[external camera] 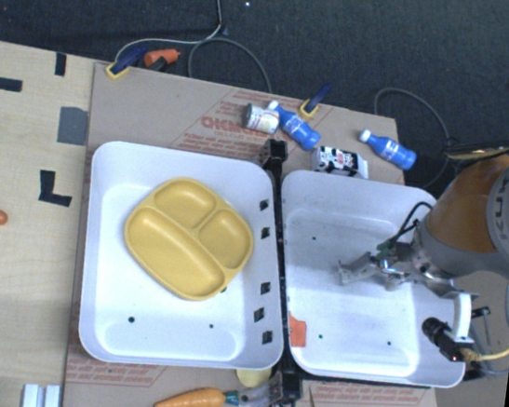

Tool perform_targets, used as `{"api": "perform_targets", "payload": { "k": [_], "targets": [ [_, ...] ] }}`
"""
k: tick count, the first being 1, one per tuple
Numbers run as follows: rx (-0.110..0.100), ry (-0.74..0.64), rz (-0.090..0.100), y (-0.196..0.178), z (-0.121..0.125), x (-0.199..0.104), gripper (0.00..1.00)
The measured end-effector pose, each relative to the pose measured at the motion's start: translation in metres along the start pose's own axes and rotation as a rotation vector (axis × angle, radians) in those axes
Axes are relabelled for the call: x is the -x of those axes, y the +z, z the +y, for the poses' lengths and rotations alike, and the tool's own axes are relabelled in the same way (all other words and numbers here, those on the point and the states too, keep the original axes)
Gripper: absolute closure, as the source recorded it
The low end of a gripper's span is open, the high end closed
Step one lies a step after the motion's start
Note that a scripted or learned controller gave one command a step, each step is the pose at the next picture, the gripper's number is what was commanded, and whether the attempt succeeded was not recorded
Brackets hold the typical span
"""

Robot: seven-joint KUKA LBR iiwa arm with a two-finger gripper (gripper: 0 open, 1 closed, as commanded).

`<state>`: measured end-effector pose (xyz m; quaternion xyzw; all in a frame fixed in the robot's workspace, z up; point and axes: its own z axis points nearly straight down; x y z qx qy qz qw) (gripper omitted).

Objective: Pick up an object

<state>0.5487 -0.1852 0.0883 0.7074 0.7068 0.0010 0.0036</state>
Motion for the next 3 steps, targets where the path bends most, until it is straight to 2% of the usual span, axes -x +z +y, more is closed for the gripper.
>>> {"api": "perform_targets", "payload": {
  "k": [1,2,3],
  "targets": [
    [0.001,-0.009,0.003,0.002,0.058,-0.08,0.0],
    [-0.003,-0.004,0.003,0.003,0.097,-0.093,0.0],
    [-0.006,-0.004,0.004,0.004,0.121,-0.09,0.0]
  ]
}}
